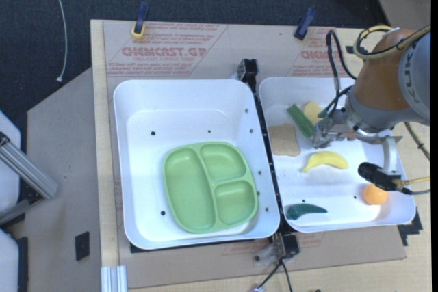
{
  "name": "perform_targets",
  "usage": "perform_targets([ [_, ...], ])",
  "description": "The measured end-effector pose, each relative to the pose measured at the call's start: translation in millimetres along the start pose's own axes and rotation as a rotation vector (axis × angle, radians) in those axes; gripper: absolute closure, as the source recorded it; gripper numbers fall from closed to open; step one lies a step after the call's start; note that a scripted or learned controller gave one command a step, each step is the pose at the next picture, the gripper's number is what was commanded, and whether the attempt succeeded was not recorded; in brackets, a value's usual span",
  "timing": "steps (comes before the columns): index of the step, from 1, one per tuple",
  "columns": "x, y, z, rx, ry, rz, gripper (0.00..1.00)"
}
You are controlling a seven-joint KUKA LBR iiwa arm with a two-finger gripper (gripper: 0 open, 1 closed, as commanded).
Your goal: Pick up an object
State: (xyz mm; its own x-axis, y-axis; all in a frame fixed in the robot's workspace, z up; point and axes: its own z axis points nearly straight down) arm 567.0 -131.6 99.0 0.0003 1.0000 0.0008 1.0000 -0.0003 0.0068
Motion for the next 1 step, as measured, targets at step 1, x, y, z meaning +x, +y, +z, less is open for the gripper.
perform_targets([
  [1,0.5,7.2,-44.3,0.003,-0.002,-0.001,1.00],
])
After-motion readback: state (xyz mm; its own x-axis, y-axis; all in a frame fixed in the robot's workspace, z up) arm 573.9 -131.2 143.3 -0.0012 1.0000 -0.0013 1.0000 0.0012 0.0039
